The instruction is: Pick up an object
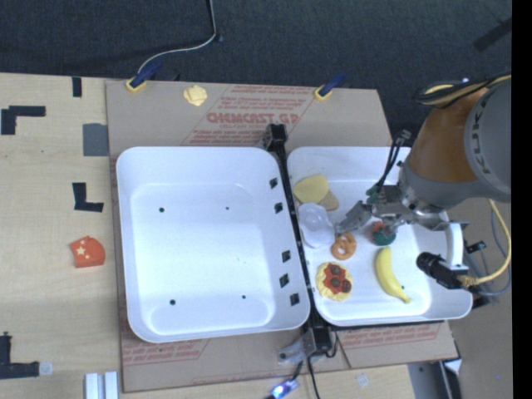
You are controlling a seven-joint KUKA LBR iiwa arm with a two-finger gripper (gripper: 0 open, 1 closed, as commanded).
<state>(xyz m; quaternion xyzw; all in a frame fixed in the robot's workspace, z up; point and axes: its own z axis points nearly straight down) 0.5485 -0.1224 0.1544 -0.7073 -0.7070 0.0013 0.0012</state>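
This is a robotics lab or test bench, not a home or a shop. A grey industrial arm (465, 152) with an orange band reaches in from the right over two shallow white bins (141, 173) set side by side on a sheet of printed cardboard (249, 115). The cardboard is held down at its far edge by blue and yellow clamps (143, 76). Beneath lies a plywood bench (50, 214) marked with black tape pieces, and loose cables (208, 15) trail over dark carpet beyond. The right bin holds toy food: a plastic banana (389, 274), a small pizza (334, 280), a pretzel (343, 245).
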